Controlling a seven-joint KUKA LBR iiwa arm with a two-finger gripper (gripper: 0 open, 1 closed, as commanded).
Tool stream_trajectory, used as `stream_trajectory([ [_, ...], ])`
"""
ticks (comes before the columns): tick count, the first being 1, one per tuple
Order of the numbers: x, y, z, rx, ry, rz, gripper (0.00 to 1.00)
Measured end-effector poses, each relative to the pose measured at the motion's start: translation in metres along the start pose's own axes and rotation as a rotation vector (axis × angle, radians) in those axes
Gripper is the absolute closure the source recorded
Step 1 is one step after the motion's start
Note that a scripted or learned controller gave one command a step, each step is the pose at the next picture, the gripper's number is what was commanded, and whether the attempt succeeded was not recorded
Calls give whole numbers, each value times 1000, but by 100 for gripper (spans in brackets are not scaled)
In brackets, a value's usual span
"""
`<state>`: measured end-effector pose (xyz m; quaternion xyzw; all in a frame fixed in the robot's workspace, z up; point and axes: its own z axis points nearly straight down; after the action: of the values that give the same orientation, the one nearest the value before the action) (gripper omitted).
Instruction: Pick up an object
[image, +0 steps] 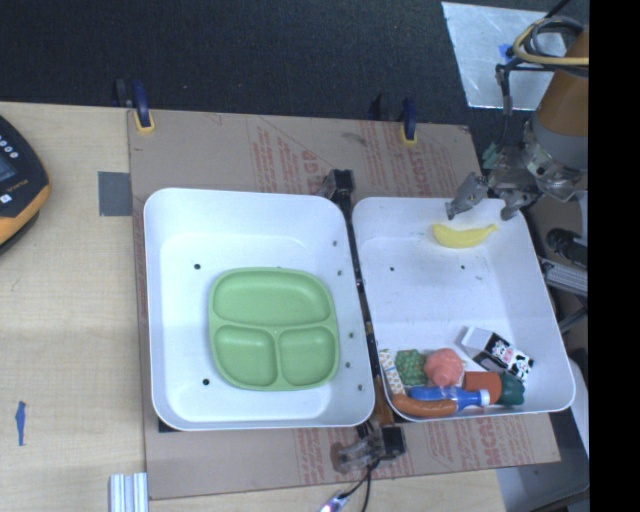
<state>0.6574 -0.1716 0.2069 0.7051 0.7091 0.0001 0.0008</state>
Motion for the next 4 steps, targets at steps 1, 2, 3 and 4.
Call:
stream_trajectory([
  [1, -1, 0, -9, 4, -1, -3, 100],
  [2, 63, -1, -10, 7, 1, 0, 100],
  [3, 110, -15, 15, 6, 0, 0, 100],
  [4, 160, -11, 15, 4, -1, 0, 100],
])
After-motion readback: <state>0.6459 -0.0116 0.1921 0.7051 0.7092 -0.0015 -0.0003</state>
